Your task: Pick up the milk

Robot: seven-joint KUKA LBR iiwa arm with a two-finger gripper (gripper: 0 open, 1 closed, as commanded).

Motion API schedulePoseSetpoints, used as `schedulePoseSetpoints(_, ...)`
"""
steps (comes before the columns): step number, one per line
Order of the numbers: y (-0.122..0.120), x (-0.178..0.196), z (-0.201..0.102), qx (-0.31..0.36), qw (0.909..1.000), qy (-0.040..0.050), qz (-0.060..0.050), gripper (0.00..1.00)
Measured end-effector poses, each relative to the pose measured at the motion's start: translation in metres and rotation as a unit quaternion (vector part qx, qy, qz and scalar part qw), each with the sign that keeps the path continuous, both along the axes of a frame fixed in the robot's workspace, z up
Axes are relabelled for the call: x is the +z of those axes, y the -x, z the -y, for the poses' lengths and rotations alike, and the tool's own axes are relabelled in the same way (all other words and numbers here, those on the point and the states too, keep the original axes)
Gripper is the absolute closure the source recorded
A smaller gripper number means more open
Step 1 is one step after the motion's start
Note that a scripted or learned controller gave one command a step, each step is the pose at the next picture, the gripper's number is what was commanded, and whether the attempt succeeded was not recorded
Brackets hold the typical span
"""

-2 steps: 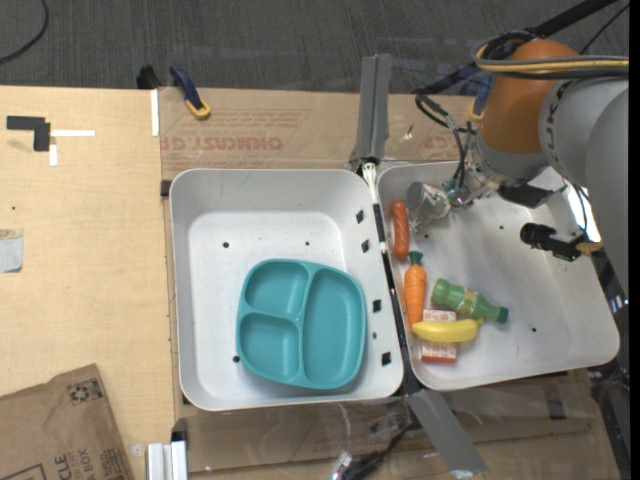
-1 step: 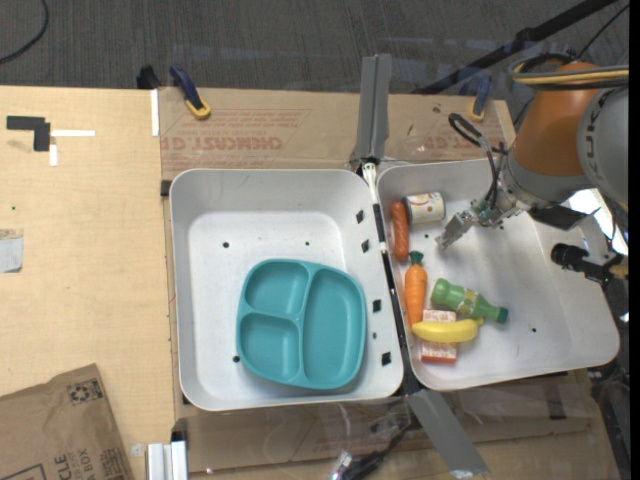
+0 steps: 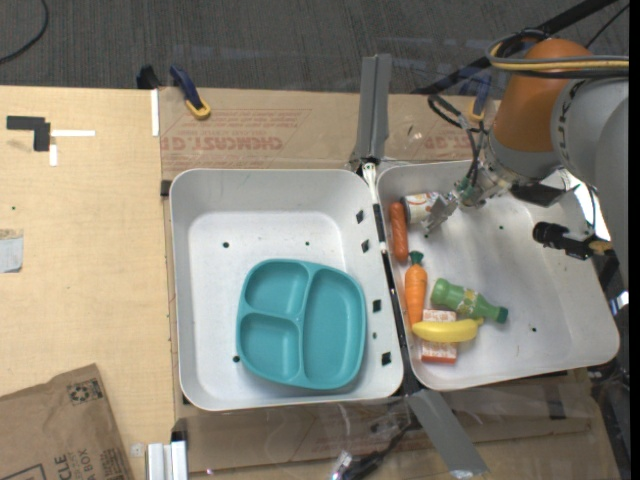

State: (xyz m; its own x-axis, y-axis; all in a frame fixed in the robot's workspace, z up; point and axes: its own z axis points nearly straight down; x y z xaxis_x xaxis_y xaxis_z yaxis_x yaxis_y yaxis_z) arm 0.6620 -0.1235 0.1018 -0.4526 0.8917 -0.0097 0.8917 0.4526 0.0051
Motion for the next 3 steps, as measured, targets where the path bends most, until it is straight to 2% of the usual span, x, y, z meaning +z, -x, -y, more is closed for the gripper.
schedulePoseSetpoints(1, 0.004, 0.007, -0.001, 0.001, 0.9999, -0.0025, -0.012, 1.00)
schedulePoseSetpoints(2, 0.003, 0.151, -0.093, -0.109, 0.9941, -0.0028, -0.004, 1.00)
schedulePoseSetpoints(3, 0.003, 0.168, -0.148, -0.094, 0.9956, -0.0027, -0.003, 1.00)
